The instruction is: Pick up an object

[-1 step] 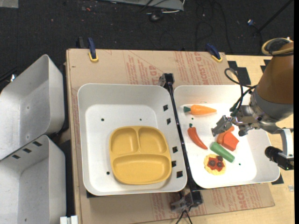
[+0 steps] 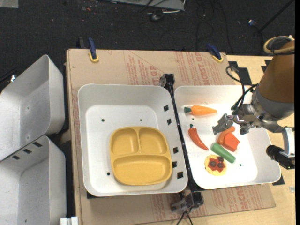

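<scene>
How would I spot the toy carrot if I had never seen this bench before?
Look at the right-hand white bin, the one holding the toy food. The carrot lies alone near its far edge, close to the divider between the bins. It is the orange, tapered piece with a green tip, unlike the thinner red chili pepper below it.

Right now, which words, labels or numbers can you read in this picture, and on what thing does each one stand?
Red print along the far edge of the cardboard sheet: upside down and blurred, cannot be read.
Red print near its front right corner: blurred too, cannot be read.
Left bin, right bin, yellow tray: no text visible.
</scene>
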You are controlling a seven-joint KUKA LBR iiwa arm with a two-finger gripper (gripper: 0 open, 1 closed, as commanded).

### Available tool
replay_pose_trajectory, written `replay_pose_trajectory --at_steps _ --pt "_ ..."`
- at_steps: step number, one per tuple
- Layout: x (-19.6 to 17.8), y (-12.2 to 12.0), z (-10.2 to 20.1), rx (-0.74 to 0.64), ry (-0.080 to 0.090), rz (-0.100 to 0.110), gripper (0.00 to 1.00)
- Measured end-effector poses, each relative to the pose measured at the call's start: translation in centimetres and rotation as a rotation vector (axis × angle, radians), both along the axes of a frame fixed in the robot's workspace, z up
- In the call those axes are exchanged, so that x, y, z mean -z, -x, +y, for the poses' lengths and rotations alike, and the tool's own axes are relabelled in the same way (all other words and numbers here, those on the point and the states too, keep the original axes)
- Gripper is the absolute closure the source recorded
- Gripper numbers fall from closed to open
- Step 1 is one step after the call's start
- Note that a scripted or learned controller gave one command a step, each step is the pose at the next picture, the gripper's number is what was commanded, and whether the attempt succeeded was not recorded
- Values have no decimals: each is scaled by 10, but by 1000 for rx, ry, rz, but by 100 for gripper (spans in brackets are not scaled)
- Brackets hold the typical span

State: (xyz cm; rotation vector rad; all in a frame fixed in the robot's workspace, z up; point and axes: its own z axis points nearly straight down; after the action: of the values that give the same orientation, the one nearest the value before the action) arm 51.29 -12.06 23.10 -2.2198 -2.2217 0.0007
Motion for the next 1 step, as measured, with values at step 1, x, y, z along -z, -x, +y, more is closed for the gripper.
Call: replay_pose_trajectory --at_steps 1 --pt "44 -1 6 1 -1 4 0"
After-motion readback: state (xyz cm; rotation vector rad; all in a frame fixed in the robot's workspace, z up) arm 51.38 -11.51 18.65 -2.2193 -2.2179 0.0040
